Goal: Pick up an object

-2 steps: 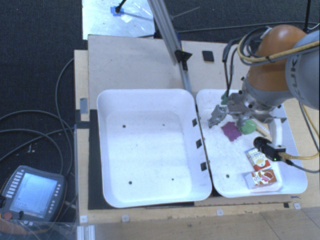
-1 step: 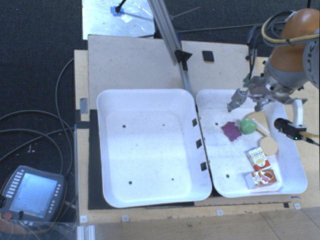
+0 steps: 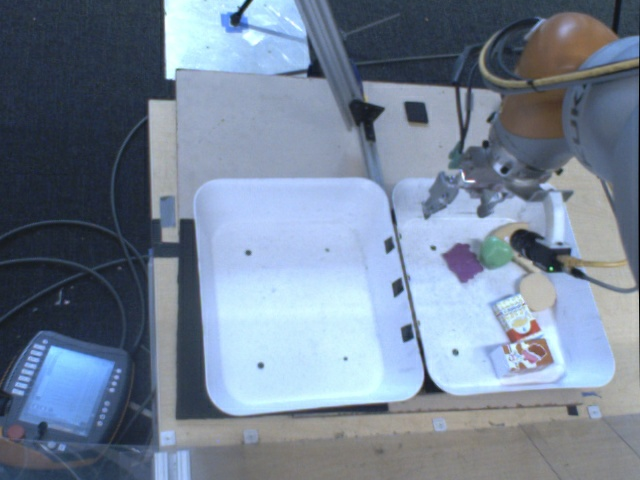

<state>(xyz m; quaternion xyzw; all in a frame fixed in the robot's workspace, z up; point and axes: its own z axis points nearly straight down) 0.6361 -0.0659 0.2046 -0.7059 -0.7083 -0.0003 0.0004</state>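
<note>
Red-and-white packet [image 3: 524,355], flat, rectangular

My arm [image 3: 590,108] was grey, with a bright orange band [image 3: 555,53] above the wrist, and my tool [image 3: 462,196] was a dull metal grey. Both bins were white: the left bin [image 3: 300,198] showed a few small dark dots on its floor, and the right bin [image 3: 590,368] held the coloured things. There was a purple piece [image 3: 462,262], a green ball [image 3: 496,252], a pale tan round thing [image 3: 538,291], and two small packets [image 3: 520,333] printed in red, white and a little yellow. The tabletop [image 3: 270,128] was light beige. The carpet [image 3: 70,118] around it was dark grey with fine speckles.
</note>
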